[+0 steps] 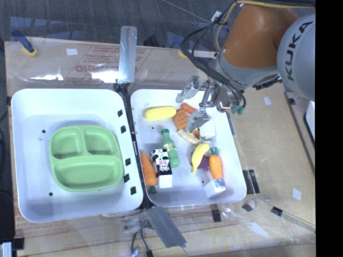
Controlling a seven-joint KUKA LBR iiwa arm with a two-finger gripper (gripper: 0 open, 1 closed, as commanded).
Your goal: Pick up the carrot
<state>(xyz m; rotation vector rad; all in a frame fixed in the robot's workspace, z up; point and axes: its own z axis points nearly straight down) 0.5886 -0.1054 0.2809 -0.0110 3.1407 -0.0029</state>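
Observation:
Two carrots lie in the right bin [230, 143]. One carrot [148, 168] rests along the bin's left wall, beside a cow-patterned carton [162, 164]. The other carrot [215, 165] lies near the right wall, next to a banana [199, 156], with its green top pointing up the view. My gripper [187, 113] hangs over the upper middle of this bin with its fingers open. Between and below them is an orange-brown waffle-like piece [182, 118]. Both carrots sit well below the gripper in the view, and neither touches it.
A yellow corn cob [159, 112], a green bottle [169, 143], a white cup [214, 187] and a purple piece [206, 163] crowd the right bin. The left bin [27, 116] holds a green divided plate [84, 157]. A metal post [127, 55] stands behind the divider.

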